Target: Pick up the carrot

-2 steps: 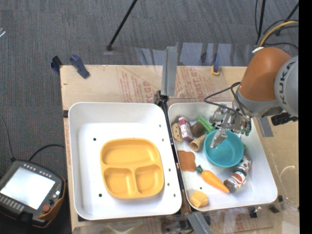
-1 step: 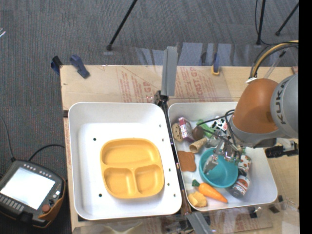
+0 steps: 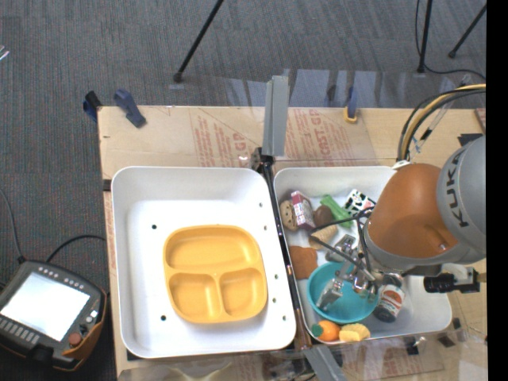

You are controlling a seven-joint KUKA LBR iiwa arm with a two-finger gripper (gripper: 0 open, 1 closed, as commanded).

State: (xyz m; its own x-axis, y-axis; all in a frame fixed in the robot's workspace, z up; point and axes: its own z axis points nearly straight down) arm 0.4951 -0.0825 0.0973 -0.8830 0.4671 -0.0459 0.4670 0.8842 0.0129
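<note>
The carrot (image 3: 325,330), a small orange piece with a green end, lies at the front edge of the right bin (image 3: 421,320), next to a yellow item (image 3: 354,333). My gripper (image 3: 346,290) hangs over the teal bowl (image 3: 343,308), just behind and to the right of the carrot. Its fingers stand open with nothing between them. The orange-banded wrist (image 3: 409,221) covers the right part of the bin.
The right bin also holds a brown round piece (image 3: 302,261), a pink packet (image 3: 301,209), a green item (image 3: 334,207), a black-and-white toy (image 3: 359,202) and a small can (image 3: 390,302). The left bin (image 3: 143,213) holds a yellow divided tray (image 3: 214,274).
</note>
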